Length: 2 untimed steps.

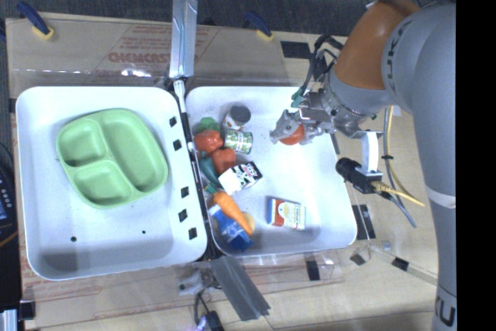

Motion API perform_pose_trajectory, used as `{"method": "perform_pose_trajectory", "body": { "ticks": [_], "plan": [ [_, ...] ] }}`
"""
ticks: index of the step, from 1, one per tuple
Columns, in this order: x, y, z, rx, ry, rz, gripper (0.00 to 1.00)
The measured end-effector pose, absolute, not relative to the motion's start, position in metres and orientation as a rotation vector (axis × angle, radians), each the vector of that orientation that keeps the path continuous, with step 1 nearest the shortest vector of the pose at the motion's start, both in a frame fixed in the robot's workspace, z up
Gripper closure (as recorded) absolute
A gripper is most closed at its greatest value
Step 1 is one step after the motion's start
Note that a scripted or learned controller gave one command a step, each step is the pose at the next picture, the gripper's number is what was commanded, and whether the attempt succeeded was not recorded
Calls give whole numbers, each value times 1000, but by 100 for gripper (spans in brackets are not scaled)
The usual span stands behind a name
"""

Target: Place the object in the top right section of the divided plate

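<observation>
The green divided plate lies in the left white bin, with one large section and two smaller ones. My gripper hangs over the upper middle of the right bin, well to the right of the plate. A small red round object shows between its fingers, and the gripper is shut on it. The gripper body hides the top of the object.
Along the right bin's left side lie a grey-topped can, a green can, red vegetables, a black-and-white carton, a carrot and a blue item. An orange box lies near the front. A metal divider separates the bins.
</observation>
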<state>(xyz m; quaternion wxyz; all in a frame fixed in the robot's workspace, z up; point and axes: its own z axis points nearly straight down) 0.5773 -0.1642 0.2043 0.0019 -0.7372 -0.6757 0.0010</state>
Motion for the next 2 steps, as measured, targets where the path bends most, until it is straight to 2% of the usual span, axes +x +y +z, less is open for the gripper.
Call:
{"method": "perform_pose_trajectory", "body": {
  "ticks": [1,2],
  "plan": [
    [592,-98,177,-1999,-2416,5,100],
    [644,-14,193,-1391,-2818,0,100]
  ]
}}
